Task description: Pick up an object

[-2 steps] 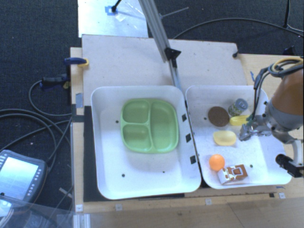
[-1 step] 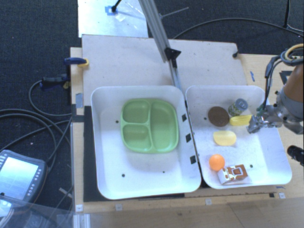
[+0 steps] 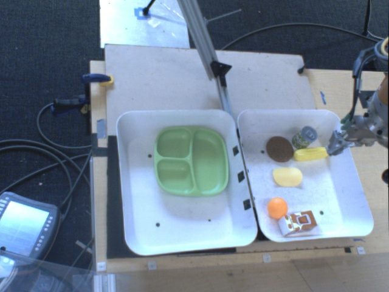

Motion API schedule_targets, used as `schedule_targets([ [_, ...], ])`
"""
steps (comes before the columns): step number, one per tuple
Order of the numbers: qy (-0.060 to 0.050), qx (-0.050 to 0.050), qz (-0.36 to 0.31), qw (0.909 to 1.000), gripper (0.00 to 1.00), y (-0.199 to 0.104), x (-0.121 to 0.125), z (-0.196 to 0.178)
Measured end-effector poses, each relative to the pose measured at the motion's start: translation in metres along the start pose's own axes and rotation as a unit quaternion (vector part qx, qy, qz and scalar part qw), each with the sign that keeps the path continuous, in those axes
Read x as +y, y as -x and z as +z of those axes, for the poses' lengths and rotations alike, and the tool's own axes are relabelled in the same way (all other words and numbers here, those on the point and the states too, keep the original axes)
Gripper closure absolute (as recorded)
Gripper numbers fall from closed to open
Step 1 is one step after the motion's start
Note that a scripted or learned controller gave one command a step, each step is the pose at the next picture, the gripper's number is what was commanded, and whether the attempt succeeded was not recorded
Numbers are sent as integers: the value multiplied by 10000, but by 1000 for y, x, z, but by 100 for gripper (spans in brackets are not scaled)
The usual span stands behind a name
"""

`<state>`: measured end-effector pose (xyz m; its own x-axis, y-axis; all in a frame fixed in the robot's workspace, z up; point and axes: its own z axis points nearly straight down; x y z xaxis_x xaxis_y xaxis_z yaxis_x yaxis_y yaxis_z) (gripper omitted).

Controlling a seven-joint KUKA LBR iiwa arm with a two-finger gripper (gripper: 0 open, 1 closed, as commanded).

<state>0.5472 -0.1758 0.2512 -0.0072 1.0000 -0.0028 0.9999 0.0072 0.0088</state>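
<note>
The right bin (image 3: pixel 349 187) holds a brown round disc (image 3: pixel 280 149), a yellow banana-shaped piece (image 3: pixel 310 154), a small grey-green can (image 3: pixel 303 137), a pale yellow oval (image 3: pixel 287 176), an orange ball (image 3: pixel 277 208) and a brown-and-white box (image 3: pixel 299 222). My gripper (image 3: pixel 338 143) hangs at the bin's upper right, just right of the banana piece's end. Nothing shows between its fingers.
The left bin (image 3: pixel 137 224) carries a green three-compartment tray (image 3: pixel 192 161). A grey metal pole (image 3: pixel 200 32) slants in from the top to the wall between the bins. Cables and a teach pendant (image 3: pixel 21 224) lie on the floor at left.
</note>
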Motion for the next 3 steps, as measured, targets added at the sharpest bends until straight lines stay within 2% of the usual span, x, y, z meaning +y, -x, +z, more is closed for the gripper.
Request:
schedule_targets([
  [2, -35, 24, -20, 10000, 100, -104, -2, -11],
  [3, -38, 25, -23, 10000, 100, -162, -2, 4],
])
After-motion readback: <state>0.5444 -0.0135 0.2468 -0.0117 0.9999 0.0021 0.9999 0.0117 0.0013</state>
